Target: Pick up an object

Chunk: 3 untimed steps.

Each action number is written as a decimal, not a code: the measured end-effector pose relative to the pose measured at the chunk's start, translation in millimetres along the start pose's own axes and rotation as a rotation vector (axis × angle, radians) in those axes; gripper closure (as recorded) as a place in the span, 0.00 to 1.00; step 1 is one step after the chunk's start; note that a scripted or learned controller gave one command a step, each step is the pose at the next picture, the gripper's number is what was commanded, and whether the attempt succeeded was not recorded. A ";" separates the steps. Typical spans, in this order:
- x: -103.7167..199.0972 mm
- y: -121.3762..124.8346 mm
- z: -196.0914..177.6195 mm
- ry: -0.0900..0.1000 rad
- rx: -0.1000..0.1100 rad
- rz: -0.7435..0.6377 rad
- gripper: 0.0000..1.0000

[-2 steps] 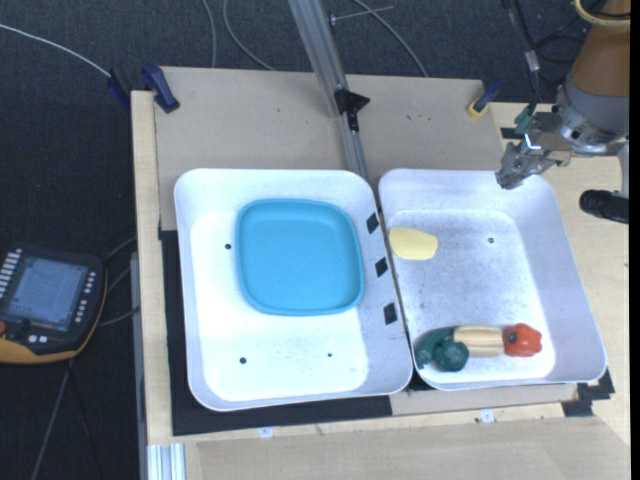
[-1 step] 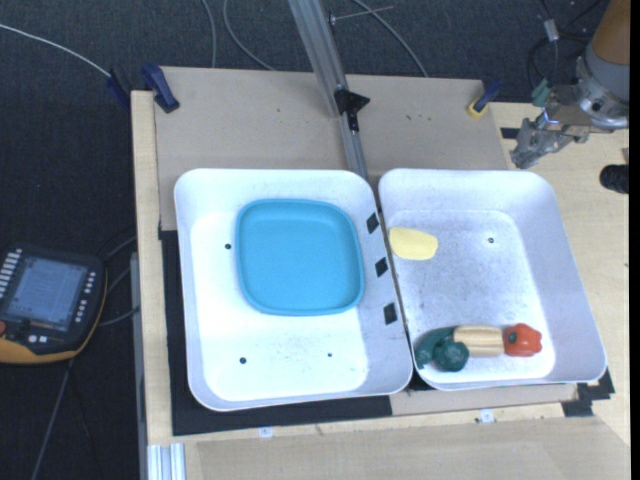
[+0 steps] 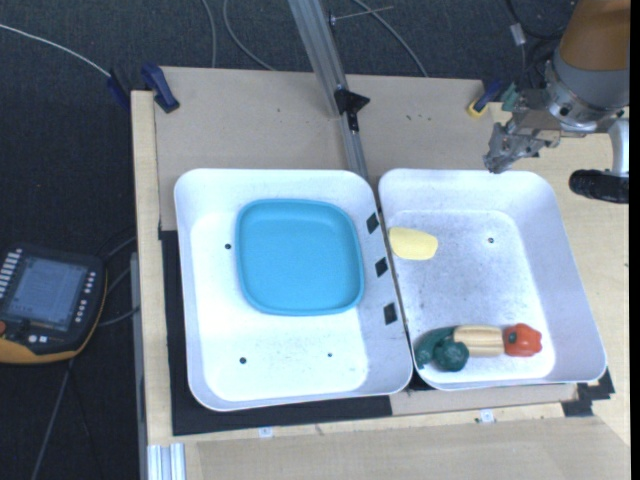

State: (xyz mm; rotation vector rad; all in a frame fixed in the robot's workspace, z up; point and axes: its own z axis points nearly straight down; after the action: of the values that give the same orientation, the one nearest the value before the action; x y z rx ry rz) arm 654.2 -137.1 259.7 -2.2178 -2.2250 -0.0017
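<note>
The arm (image 3: 598, 28) enters from the upper right, with its orange band above the grey wrist. The gripper (image 3: 503, 156) hangs above the far rim of the right bin (image 3: 570, 268), near that bin's back edge. Whether it is released or clenched cannot be told, as its tip is small and dark against the bench (image 3: 250, 118). Nothing is visible within its grasp.

The right bin contains four objects. A yellow piece (image 3: 413, 244) lies near the bin's left wall, toward the back. Three more lie in a row along the near wall: a green item (image 3: 442, 351) on the left, a tan item (image 3: 479, 341) in the middle and a red item (image 3: 522, 340) on the right. The three appear to touch one another. All are well apart from the gripper.

The left bin (image 3: 200, 298) holds a blue tray (image 3: 298, 256), lying flat toward the back. A metal rail (image 3: 320, 38) runs from the top edge down to the gap between the bins. A handheld pendant (image 3: 45, 298) lies off the bench at left.
</note>
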 end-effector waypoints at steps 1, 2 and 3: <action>60.6 -10.2 7.8 0.000 0.000 -0.001 1.00; 113.4 -11.2 1.7 0.001 0.000 -0.001 1.00; 171.2 -17.1 16.0 0.000 0.001 -0.001 1.00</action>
State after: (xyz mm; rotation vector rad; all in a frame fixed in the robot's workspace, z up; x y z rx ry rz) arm 636.6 34.0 243.8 -2.2155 -2.2259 -0.0011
